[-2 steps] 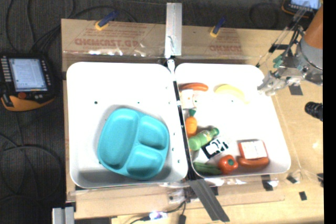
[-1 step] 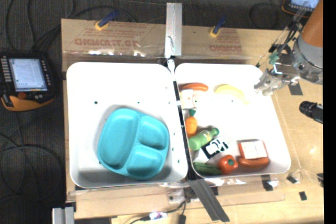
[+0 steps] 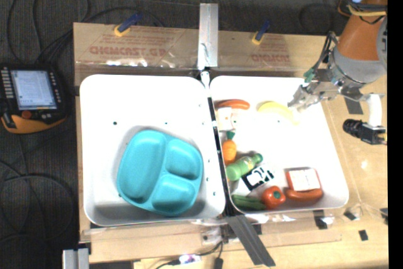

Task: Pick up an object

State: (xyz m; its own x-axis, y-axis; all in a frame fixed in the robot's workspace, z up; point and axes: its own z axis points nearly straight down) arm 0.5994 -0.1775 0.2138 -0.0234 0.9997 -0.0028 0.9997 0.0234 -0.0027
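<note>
While the pincer (image 3: pixel 301 101) (grip state unclear) hovers beside it, the pale yellow banana (image 3: pixel 275 109) lies curved.

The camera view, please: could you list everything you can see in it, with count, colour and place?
Bins: two, white, side by side on the bench.
Divided plate: one, turquoise, in the left bin, toward its near right corner.
Sausage: one, orange-red, right bin, far left corner.
Banana: one, pale yellow, right bin, far middle, beside the gripper.
Carrot: one, orange, right bin, along the left wall.
Green bottle: one, green, right bin, below the carrot.
Tomato: one, red, right bin, near edge.
Box: one, orange-red with a white top, right bin, near right corner.
Handheld controller: one, black and orange, on the floor, left of the bench.
Clamps: two, blue and yellow, far edge of the bench.
Arm: one, grey and orange, reaching in from the right.
Gripper: one, over the right bin's far right.
</note>
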